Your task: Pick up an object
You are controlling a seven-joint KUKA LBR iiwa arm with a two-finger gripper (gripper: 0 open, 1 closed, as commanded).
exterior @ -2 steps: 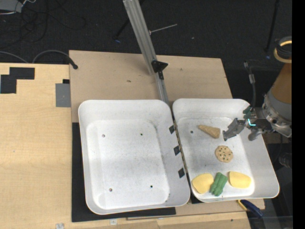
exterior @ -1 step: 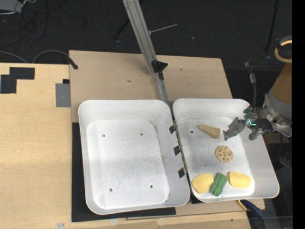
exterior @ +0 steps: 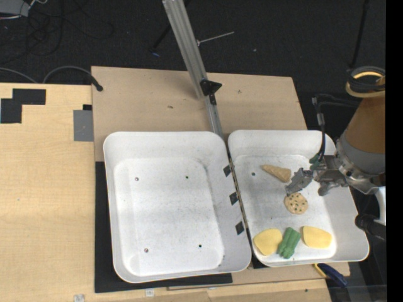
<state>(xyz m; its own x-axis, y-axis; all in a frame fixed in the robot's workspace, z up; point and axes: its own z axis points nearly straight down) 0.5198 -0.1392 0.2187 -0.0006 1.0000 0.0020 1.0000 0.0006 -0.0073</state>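
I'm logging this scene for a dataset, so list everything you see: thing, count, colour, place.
white bins: 2, white, side by side on the bench
cookie: 1, tan with dark chips, middle of the right bin
cone-shaped piece: 1, tan, upper part of the right bin
yellow pieces: 2, yellow, near edge of the right bin, either side of the green piece
green piece: 1, green, between the yellow pieces
metal rail: 1, grey, slanting behind the bins
bench: 1, light wood
arm: 1, orange band, right side
gripper: 1, grey, above the cookie in the right bin
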